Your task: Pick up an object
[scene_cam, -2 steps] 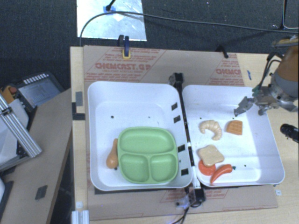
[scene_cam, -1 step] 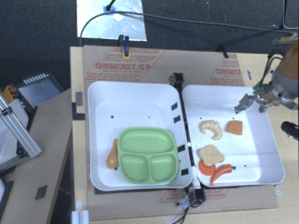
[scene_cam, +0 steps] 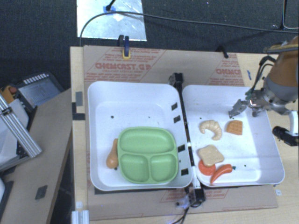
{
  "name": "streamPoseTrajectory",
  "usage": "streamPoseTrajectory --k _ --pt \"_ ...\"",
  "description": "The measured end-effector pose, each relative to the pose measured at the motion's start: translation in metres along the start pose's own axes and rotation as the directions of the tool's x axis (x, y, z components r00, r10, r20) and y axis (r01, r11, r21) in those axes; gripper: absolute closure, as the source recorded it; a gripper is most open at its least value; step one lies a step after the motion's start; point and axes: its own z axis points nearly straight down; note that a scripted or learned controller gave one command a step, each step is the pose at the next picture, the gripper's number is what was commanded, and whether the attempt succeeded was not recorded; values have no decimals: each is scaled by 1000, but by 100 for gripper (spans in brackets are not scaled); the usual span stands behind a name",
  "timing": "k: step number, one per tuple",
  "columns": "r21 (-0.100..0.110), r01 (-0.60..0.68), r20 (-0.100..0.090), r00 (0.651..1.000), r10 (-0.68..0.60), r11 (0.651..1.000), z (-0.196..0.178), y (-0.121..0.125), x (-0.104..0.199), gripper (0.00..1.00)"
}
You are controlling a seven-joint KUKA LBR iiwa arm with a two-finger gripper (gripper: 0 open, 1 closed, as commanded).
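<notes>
The right bin carries the loose food pieces. A pale croissant lies near its middle, and just at its 3 o'clock sits a small orange wedge — close, but apart. At the croissant's 6 o'clock a slice of toast rests partly over a red tomato slice, with a red-orange chili pepper curving away at the toast's 5 o'clock.

The end effector hangs over the same bin at the wedge's 12 o'clock, above it and touching none of the pieces; nothing sits between its tips, and I cannot tell whether they stand apart or together.

The left bin holds a green divided plate toward its near edge, with a tan drumstick lying just at the plate's 9 o'clock. Both bins sit on a cardboard sheet spread over the counter.
</notes>
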Motion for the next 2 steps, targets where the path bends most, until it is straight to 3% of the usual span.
streamPoseTrajectory --k 1,2 --pt "0 -2 0 1000 2 1000 51 0 0 0" --pt "-6 0 1 1000 0 1000 38 2 0 100"
